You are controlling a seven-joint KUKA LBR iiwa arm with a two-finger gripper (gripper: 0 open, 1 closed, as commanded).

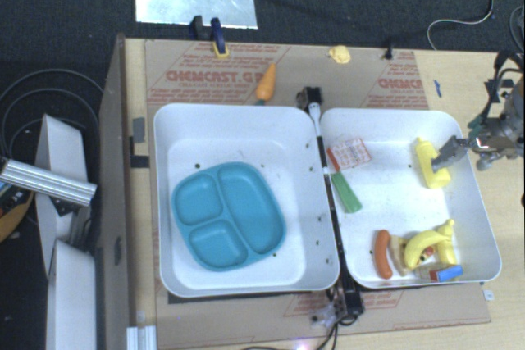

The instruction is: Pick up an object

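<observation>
Low in the right bin (472, 201), a sausage (382, 252) and a banana (426, 246) lie beside small toys. Higher up, the gripper (453, 152) reaches in from the right edge, wrist level, its grey fingers (447, 153) touching a yellow toy (429, 163); whether they clasp it cannot be told. A blue tray (227, 214) sits in the left bin (176, 135).

Arm (504, 123) cut off by right edge; hand (449, 152) blurred, finger state unclear. Red-white packet (351, 152) print too small to read. Toys in right bin's near corner (426, 252) overlap, partly hidden.
</observation>
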